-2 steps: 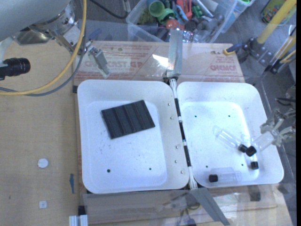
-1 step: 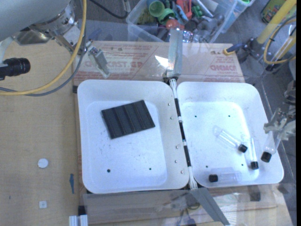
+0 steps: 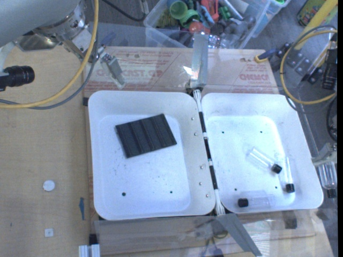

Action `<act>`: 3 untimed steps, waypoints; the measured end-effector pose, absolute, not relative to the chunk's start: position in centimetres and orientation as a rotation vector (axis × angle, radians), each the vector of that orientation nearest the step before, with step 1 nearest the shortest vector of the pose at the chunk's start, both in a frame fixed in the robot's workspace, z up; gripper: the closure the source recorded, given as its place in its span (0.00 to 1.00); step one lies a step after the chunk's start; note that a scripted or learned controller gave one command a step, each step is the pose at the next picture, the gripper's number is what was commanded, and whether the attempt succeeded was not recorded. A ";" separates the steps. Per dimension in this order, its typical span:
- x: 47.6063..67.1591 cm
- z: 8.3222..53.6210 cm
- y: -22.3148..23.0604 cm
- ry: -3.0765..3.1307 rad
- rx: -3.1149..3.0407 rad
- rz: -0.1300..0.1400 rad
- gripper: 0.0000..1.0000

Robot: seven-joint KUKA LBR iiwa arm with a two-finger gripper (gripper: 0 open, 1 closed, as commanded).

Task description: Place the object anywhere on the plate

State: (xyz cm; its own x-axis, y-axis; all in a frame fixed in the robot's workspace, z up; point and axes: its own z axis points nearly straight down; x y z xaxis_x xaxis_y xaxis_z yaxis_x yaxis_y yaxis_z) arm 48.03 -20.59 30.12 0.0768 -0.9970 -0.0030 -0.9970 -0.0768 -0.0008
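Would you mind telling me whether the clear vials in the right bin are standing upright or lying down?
Lying down: all three clear black-capped vials rest on their sides on the right white bin floor.

Both bins, left (image 3: 102, 159) and right (image 3: 300, 138), look like matt white plastic, smooth, with dark specks. The plate (image 3: 146, 135), at about ten o'clock in the left bin, is dark grey, matt and ribbed, probably rubber or plastic. Three vials (image 3: 263, 159) toward five o'clock in the right bin are clear and glossy, glass or plastic, with black caps. The bench (image 3: 37, 143) looks like pale, dull wood. At twelve o'clock lies a printed cardboard sheet (image 3: 144, 71), behind it a clear plastic tub (image 3: 161, 20) of bright glossy toys.
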 end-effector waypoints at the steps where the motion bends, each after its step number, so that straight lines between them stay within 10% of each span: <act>1: 48.0 27.6 -19.8 1.782 -2.585 0.005 1.00; 2: 48.0 25.0 -16.2 0.748 -3.048 0.001 1.00; 3: 48.9 23.1 -16.2 1.128 -2.930 0.008 1.00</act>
State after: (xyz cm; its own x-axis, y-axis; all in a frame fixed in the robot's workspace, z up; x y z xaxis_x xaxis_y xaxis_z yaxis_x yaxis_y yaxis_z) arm 48.85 -16.16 23.10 0.7420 -0.6704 -0.0055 -0.6704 -0.7420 -0.0006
